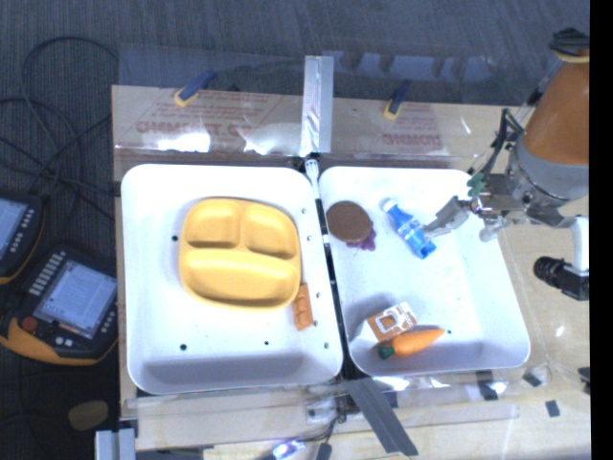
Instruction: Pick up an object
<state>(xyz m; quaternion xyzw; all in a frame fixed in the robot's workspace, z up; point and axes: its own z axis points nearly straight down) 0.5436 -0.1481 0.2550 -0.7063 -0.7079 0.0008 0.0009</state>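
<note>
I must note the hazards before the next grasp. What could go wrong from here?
The carrot touches the small box near the right bin's front wall, so a grasp may push both or hit the wall. The blue bottle lies tilted and may roll away. The gripper sits close beside it.

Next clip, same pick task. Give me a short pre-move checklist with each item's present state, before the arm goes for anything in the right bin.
1. Gripper above the right bin, near its far right side: ok.
2. Nothing seen between the fingers: ok.
3. Finger opening: cannot tell.
4. Nearest target, the blue bottle, lies flat just left of the gripper, apart from the brown disc: ok.
5. Carrot touches the small box at the near edge; a clean single pick looks less likely there: not ok.
6. Yellow tray sits in the left bin, out of the way: ok.
</note>
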